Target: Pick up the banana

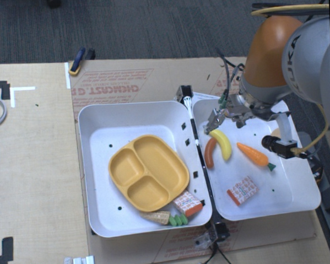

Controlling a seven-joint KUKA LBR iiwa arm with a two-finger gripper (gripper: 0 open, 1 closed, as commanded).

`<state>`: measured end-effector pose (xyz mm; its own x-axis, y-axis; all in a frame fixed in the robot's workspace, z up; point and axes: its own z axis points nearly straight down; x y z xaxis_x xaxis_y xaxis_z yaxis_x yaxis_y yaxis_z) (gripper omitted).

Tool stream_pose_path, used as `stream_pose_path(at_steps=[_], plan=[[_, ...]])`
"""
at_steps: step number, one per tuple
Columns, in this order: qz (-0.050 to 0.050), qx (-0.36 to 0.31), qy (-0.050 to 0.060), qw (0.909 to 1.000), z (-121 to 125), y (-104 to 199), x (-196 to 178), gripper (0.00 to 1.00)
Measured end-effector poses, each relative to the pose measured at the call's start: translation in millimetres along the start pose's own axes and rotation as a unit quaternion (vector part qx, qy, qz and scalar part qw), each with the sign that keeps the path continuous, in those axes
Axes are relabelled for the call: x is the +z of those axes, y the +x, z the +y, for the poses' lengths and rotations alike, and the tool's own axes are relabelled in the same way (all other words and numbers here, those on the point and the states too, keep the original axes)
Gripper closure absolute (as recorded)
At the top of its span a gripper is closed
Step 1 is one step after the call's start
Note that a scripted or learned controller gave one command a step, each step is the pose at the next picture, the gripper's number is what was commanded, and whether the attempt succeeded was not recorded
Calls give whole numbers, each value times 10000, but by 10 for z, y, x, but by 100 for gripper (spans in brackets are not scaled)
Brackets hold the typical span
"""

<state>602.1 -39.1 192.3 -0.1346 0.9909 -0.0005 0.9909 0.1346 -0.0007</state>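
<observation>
1. Banana [222, 144]: lies in the right bin [292, 196], touching the sausage [209, 152], carrot [252, 154] near.
2. Pincer [219, 118]: hovers just above the banana's upper end; whether its tips are apart I cannot tell.
3. Method: I would lower straight, straddle the banana's width, and avoid catching the sausage.

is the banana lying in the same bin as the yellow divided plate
No, the banana lies in the right bin beside the hot dog, while the yellow plate sits in the left bin.
</observation>
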Motion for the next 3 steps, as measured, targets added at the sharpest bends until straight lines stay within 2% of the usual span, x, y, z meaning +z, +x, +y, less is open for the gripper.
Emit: stream_pose_path(at_steps=[3], plan=[[0, 0, 0, 10000, 0, 0, 0, 0]])
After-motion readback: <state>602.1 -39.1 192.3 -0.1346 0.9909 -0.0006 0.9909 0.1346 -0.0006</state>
